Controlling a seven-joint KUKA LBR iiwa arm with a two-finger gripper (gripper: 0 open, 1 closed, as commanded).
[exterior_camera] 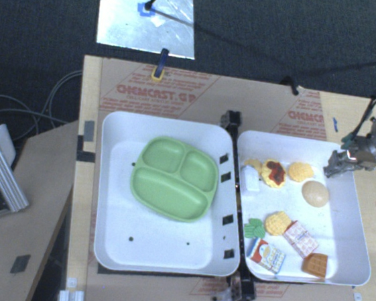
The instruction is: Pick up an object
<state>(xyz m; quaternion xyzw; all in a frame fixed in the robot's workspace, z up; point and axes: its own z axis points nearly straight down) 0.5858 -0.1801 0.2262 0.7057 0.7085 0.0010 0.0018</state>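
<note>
The claw (335, 163) is being held over the right bin's (360, 240) far rim; its state cannot be told. Just below it, an egg (315, 193) is lying within easy reach, nothing being gripped.

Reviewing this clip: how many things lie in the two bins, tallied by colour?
Green: 2, sectioned plastic plate in left bin, small leafy piece
Yellow/golden round: 3
Beige egg: 1
Brown piece: 1
White piece: 1
Printed packets: 2
Total: 10
</note>
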